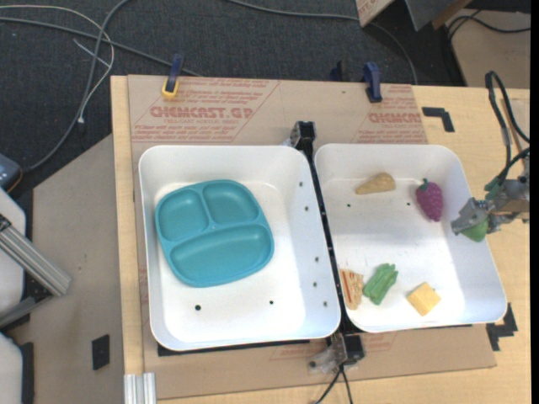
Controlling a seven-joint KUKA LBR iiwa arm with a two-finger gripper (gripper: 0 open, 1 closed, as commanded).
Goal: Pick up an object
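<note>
End effector (473, 220) at right rim of right bin (396, 156), grip state impossible to tell, something green at its tip, purple grapes (429, 199) just beside it, tan piece (375, 184), green vegetable (380, 282), yellow cheese block (423, 298), sandwich slice (351, 287) spread within, teal divided plate (215, 231) in left bin (168, 162)

tool (473, 222) low at right edge

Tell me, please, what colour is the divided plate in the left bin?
Teal blue; the divided plate shows plainly in the camera view.
</note>
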